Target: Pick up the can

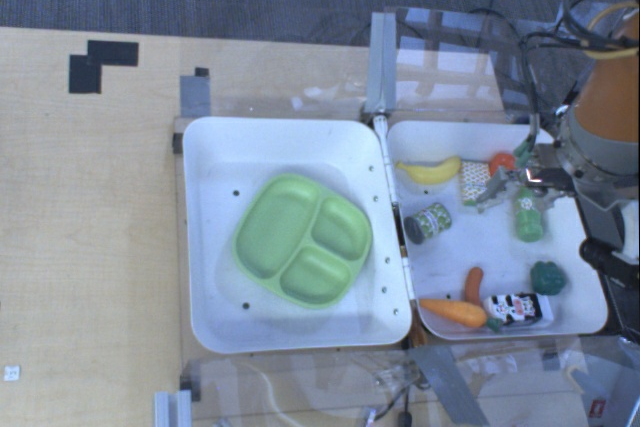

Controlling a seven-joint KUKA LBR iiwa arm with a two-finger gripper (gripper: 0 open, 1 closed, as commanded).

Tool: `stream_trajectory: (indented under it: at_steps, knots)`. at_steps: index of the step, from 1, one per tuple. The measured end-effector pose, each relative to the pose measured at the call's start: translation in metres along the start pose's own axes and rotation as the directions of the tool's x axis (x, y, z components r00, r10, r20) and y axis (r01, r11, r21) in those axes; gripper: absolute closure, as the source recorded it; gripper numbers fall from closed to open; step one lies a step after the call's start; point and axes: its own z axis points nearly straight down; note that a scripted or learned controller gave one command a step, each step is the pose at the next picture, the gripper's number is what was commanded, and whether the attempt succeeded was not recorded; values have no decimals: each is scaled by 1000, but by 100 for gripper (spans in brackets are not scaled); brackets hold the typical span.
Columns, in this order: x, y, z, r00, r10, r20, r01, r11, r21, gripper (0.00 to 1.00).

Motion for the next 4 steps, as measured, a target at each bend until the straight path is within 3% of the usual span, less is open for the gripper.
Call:
stream_trajectory:
  at_steps: [1, 2, 3, 4]
  knots:
    - [50, 41, 76, 1000, -2, -1, 2, 1000, 2, 0]
    - [13, 43, 164, 997, -81, -1, 81, 997, 1, 0]
    - [5, -31, 169, 989, -146, 3, 146, 989, -13, 0]
    - [5, -28, 157, 989, -147, 4, 147, 989, -21, 100]
